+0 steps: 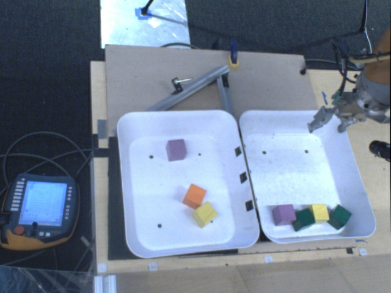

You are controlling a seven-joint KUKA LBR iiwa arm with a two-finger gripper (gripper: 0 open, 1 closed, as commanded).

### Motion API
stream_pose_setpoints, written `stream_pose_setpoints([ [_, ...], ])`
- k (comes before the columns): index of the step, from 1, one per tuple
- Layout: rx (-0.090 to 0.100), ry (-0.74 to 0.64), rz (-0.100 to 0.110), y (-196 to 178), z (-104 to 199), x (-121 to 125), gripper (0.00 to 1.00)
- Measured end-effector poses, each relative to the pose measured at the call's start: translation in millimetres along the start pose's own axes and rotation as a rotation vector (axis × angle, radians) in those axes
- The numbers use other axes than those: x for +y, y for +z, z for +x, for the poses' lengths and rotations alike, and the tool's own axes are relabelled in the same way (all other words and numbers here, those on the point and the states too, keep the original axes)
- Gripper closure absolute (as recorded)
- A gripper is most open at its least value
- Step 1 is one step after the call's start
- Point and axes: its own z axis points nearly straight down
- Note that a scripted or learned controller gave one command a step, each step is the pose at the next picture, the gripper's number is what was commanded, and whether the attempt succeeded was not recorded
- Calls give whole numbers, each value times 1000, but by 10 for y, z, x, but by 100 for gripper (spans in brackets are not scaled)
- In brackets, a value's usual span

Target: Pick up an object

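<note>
Blocks are lying in both white bins, any of them a fair target. In the left bin point(131, 163) a purple block point(176, 149) is sitting alone, well apart from an orange block point(194, 195) and a yellow block point(204, 214) that are touching at a corner. Along the near wall of the right bin point(351, 163), four more are crowding together: purple point(283, 214), dark green point(302, 219), yellow point(320, 212), dark green point(339, 215). The gripper point(335, 121) is hanging over that bin's far right corner, its fingers seemingly spread and pinching nothing, though the view is coarse. The lone purple block probably offers the cleanest grasp, since neighbours are not blocking the fingers.
</note>
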Motion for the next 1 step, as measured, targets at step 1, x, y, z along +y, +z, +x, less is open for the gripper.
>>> stream_pose_setpoints([
  [1,-1,0,0,-1,-3,-1,0],
])
